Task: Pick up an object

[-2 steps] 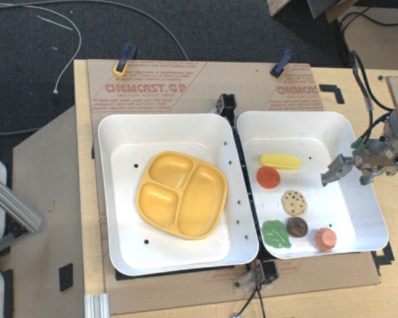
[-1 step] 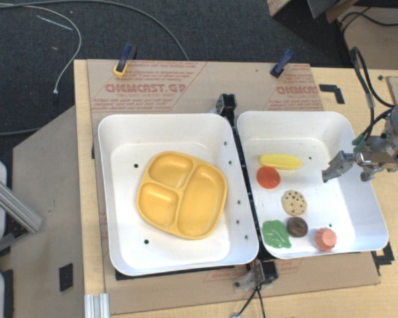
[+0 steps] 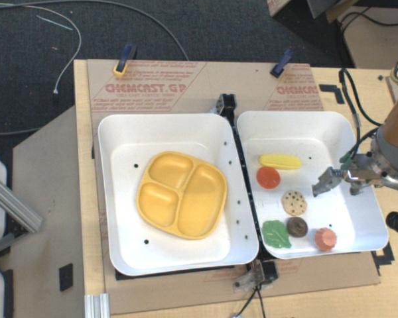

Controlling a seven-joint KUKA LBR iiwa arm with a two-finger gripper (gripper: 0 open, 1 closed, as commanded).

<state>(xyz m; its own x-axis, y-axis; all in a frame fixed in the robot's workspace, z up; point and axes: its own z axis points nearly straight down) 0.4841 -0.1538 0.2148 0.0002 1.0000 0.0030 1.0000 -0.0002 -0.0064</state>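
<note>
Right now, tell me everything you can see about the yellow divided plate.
The yellow divided plate lies flat, right way up, in the left white bin, roughly at its middle. It looks like glossy plastic, rounded-square, turned slightly askew, with three compartments: two smaller on the left, one larger on the right. Nothing sits in it, and only the bin floor touches it.

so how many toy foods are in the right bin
6: corn at the back, tomato before it, cookie mid-bin, then lettuce, donut and pink cupcake along the front.
</note>
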